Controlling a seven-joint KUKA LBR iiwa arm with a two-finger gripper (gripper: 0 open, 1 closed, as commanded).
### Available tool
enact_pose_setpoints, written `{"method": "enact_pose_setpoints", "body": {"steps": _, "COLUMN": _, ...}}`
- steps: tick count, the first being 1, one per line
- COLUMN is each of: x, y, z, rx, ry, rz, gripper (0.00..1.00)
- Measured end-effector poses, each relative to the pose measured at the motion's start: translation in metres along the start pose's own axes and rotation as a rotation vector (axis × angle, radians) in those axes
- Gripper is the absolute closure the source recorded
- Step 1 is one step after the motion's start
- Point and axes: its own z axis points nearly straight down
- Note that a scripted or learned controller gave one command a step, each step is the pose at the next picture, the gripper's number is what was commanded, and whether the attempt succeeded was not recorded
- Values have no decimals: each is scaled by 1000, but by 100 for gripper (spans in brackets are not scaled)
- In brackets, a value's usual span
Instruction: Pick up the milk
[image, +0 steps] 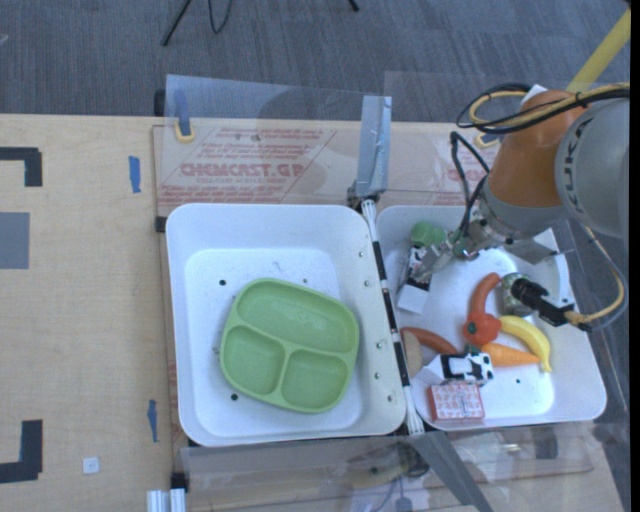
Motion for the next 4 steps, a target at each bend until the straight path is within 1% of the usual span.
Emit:
{"method": "enact_pose_setpoints", "body": {"steps": 1, "x": 15, "y": -56, "z": -4, "rx": -24, "ry": -20, "rz": -298, "gripper": 0}}
{"method": "enact_pose_setpoints", "body": {"steps": 2, "x": 17, "y": -56, "z": -16, "rx": -19, "ry": -7, "rz": -300, "gripper": 100}}
{"method": "enact_pose_setpoints", "body": {"steps": 3, "x": 97, "y": -68, "z": -83, "rx": 15, "ry": 19, "rz": -399, "gripper": 100}}
{"method": "enact_pose_setpoints", "body": {"steps": 4, "x": 142, "y": -70, "z": -108, "rx": 20, "ry": 20, "rz": -314, "gripper": 100}}
